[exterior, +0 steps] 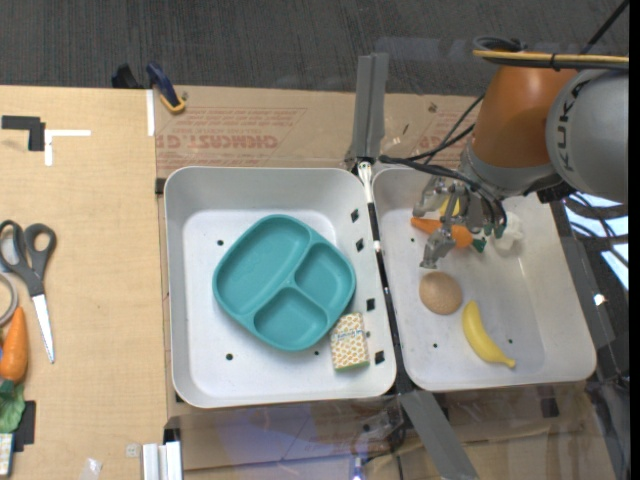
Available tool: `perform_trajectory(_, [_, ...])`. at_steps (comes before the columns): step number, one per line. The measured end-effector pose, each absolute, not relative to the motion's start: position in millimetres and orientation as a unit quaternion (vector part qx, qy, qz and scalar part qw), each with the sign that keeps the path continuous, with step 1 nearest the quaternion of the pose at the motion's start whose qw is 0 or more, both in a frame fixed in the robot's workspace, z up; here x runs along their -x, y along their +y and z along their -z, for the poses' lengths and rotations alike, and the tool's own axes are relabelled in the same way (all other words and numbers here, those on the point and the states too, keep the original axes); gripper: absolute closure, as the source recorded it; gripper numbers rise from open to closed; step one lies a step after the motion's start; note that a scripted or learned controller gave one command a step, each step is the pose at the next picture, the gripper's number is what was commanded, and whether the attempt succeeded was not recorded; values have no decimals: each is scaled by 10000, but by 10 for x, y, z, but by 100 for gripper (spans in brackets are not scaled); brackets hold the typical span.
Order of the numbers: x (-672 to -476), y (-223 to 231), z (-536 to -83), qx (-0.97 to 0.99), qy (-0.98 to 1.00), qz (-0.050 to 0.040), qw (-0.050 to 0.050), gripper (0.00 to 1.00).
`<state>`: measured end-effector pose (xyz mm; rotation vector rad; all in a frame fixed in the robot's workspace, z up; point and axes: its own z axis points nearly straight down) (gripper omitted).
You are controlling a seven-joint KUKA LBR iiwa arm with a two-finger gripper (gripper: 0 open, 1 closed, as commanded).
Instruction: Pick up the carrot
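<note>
The gripper [447, 230] hangs low in the upper left part of the right bin [560, 353], under the grey arm [590, 128] with its orange band. The carrot [440, 228] lies right at its fingers, orange showing on both sides of the metal, but whether the jaws are closed on it or merely standing around it I cannot tell from this angle. A bit of green shows at the carrot's right end, just beside the gripper.

Working outward, the right bin holds 3 things in all: 1 carrot, 1 brown egg [440, 294] just below the gripper, and 1 yellow banana [485, 336] lying at a slant lower right of the egg, near it but apart.

The left bin [190, 268] holds 2 things: 1 teal plate [285, 282] with 3 compartments, set near the middle, and 1 small patterned box [349, 343] touching the plate's lower right edge.

The 2 white bins sit side by side, with dark cables running down from the arm toward the gripper.

On the wooden bench [90, 228] to the left lies 1 pair of scissors [30, 278] with grey handles, well apart from both bins. Below it, at the left edge, is 1 more orange carrot-like toy [12, 353], partly cut off. Near the top, 1 blue and yellow clamp [166, 88] sits at the bench's far edge.
</note>
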<state>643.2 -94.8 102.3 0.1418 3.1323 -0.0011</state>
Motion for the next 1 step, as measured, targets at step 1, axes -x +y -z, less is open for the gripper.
perform_trajectory(1, [-6081, -1091, -957, -837, 9965, -5, 41, 0])
